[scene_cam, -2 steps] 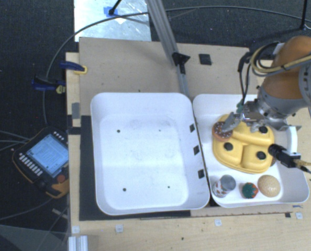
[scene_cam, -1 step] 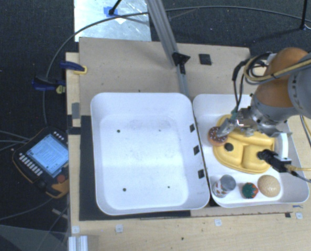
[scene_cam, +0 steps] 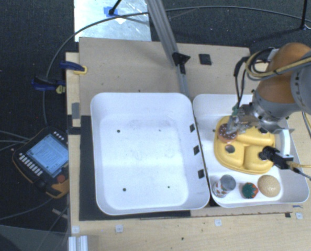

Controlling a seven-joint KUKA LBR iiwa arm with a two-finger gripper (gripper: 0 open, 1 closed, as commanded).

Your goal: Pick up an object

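The gripper (scene_cam: 238, 120) hovers low over the yellow plastic toy (scene_cam: 244, 149) in the right bin (scene_cam: 208, 109), at its upper-left end. I cannot tell its opening or any hold. This looks like the reach; next comes a firm closing, then a lift.

No text, label, brand, number or sign is showing legibly anywhere. The handheld controller (scene_cam: 43, 161) lying left of the tabletop (scene_cam: 134, 69) is displaying a lit blue screen, but its contents are appearing too small and blurred to read.
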